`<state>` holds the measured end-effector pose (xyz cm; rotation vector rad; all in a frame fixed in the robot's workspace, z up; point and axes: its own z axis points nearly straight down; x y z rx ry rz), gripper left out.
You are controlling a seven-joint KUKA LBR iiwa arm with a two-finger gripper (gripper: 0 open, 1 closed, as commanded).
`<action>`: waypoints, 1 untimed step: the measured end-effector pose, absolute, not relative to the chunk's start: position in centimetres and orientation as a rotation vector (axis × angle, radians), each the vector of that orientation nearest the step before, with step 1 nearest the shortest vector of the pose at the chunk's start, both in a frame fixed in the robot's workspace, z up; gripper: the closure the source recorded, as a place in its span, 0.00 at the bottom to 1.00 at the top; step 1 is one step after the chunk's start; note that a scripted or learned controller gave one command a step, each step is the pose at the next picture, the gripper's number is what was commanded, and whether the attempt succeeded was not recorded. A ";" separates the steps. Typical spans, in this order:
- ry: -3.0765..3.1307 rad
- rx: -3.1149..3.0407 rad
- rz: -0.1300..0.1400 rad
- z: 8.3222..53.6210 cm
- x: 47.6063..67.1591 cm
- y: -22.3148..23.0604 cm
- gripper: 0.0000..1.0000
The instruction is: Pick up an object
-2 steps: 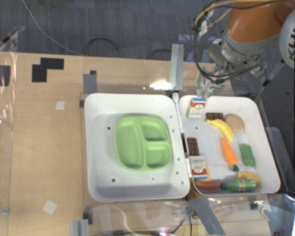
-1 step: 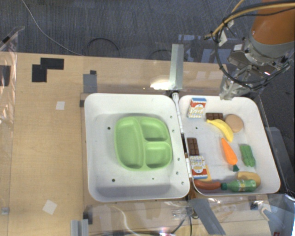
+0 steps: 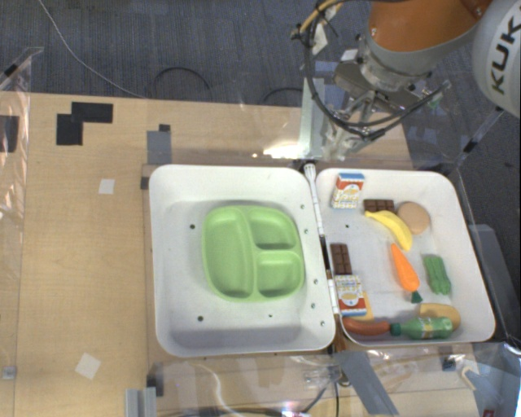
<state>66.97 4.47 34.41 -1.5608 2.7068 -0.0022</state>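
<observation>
A pale wooden bench point(image 3: 73, 269) is lying under the camera, with dark carpet showing beyond its far edge. Two shallow white bins are sitting side by side on it, touching along their inner rims. The left bin point(image 3: 175, 326) is holding a green divided tray point(image 3: 248, 252) near its middle. The right bin point(image 3: 464, 244) is carrying a scatter of toy food. The grey arm with its orange band point(image 3: 419, 24) is hanging above the far edge of the right bin, and the gripper point(image 3: 358, 122) is hovering over the bench just beyond that rim, wrapped in cables; whether it is open or closed cannot be told, and nothing is showing in its grasp. Inside the right bin, a yellow banana point(image 3: 392, 228) is lying near the centre, touching a tan round piece point(image 3: 413, 217). An orange carrot point(image 3: 404, 269) is resting just below the banana, beside a green vegetable point(image 3: 438, 274). A green bottle point(image 3: 422, 328) and a red sausage point(image 3: 366, 327) are lying along the near wall. Two small cartons point(image 3: 348, 191) are sitting at the far and near left, with a chocolate bar point(image 3: 340, 259) between them.
</observation>
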 end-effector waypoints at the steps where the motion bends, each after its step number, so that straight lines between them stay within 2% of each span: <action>1: 2.737 -1.526 0.004 28.8 66.9 9.5 1.00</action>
